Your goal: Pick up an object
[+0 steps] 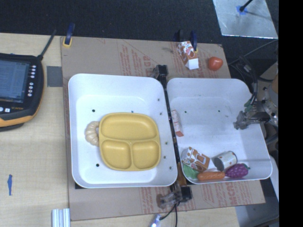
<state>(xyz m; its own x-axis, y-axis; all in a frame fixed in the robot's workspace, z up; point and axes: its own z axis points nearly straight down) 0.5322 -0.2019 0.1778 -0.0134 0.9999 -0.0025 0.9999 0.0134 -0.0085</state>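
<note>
My gripper (240,122) reaches in from the right and hangs low over the right side of the right bin (213,91), above bare white floor. Along that bin's front edge lie a patterned carton (195,159), a silver can (225,160), an orange carrot (211,176), purple grapes (237,170) and a green piece (189,172). A small pink-and-white box (176,123) rests against the bin's left wall. None of these touches the gripper.
The left bin (85,91) holds a yellow divided plate (129,141) with a beige pastry (92,133) at its left side. Behind the bins on the cardboard stand a small carton (188,55) and a red fruit (215,63). A control tablet (18,86) sits far left.
</note>
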